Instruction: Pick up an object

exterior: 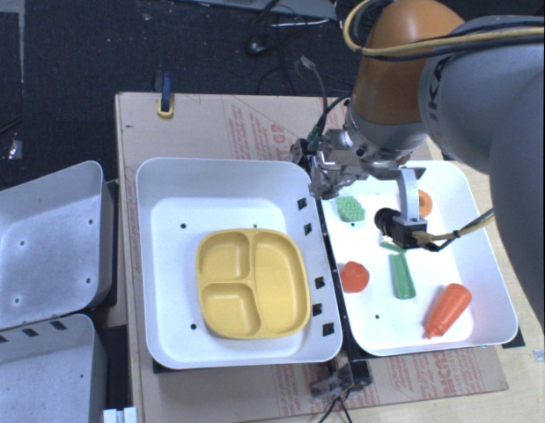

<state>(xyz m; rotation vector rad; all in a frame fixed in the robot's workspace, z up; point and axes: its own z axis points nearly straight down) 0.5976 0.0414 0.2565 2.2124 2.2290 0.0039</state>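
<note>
The end effector [329, 181] hangs over the far left corner of the right bin [483, 236], close to the wall where the two bins meet. Whether it is open or closed cannot be told from this angle, and nothing is seen gripped in it.

Two white bins sit side by side on the bench [219, 122]. The left bin [166, 192] holds one thing, a yellow plate [253, 283] with three compartments, lying flat near the middle of the bin floor.

The right bin holds five toy foods, any of which could be picked:
- one green ridged piece [349, 208], just beside the end effector and nearest to it;
- one red tomato [354, 277], near the left wall, towards the front;
- one green stick [401, 276], lying along the bin floor between the tomato and the carrot;
- one carrot [447, 309], orange with a red tip, tilted across the front right part;
- one small orange piece [425, 203], partly hidden by the robot's hardware, so its kind is unclear.

All five lie apart from one another. One blue and yellow clamp [165, 95] grips the bench's far edge.
</note>
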